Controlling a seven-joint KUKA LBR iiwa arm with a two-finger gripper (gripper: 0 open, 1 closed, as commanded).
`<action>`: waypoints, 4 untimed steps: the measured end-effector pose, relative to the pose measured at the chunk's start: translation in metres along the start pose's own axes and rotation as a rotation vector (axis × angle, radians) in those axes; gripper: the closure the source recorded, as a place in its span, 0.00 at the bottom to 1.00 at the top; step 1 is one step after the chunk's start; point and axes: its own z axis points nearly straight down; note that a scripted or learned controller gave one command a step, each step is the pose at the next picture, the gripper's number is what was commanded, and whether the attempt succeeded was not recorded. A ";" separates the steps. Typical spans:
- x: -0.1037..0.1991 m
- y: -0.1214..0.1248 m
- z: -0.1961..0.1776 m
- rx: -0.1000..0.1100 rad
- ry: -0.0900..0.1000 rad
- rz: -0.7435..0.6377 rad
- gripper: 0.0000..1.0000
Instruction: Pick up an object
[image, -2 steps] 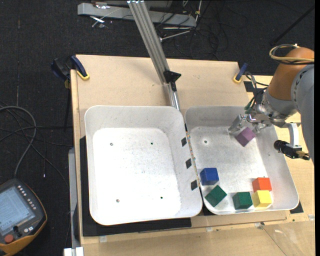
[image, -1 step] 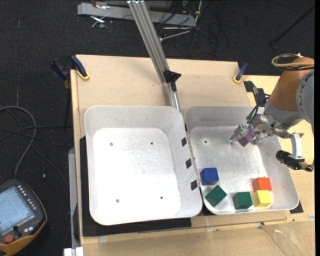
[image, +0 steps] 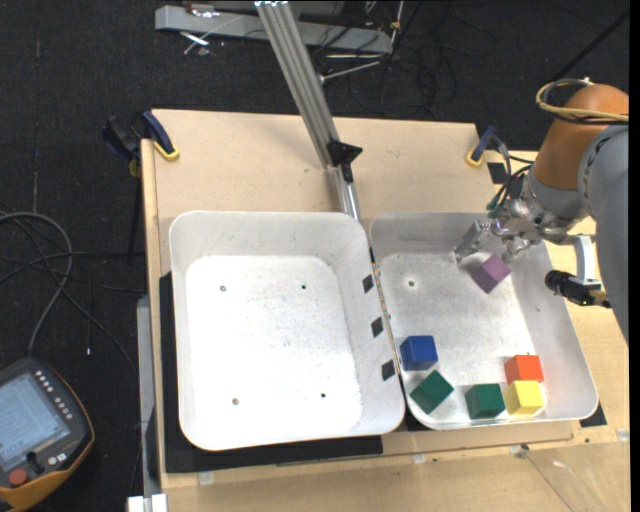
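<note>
Purple block (image: 490, 272) is the thing you want to watch: it sits tilted over the far part of the right bin (image: 560, 340), directly under the gripper (image: 487, 247), and it looks to be pinched between the two fingers, with the fingertips closed against its upper edge. You see it from the one camera above the bench, so whether the block is clear of the bin floor or just touching it you cannot tell. The arm (image: 580, 150) comes in from the right, its orange band above the grey wrist. Along the near edge of the same bin you have five more pieces: a blue block (image: 419, 351) near the left wall, a dark green block (image: 432, 391) just nearer than it, another green block (image: 485, 400) to the right, then a yellow block (image: 524, 397) touching a red block (image: 523, 368) on its far side. The left bin (image: 185, 300) lies beside it, their rims meeting in the middle of the bench (image: 250, 160).
</note>
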 end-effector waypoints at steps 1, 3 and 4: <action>0.015 -0.043 0.001 0.000 -0.001 0.005 0.00; 0.083 -0.094 -0.002 -0.008 -0.002 -0.002 1.00; 0.210 -0.096 -0.102 -0.008 0.002 -0.007 1.00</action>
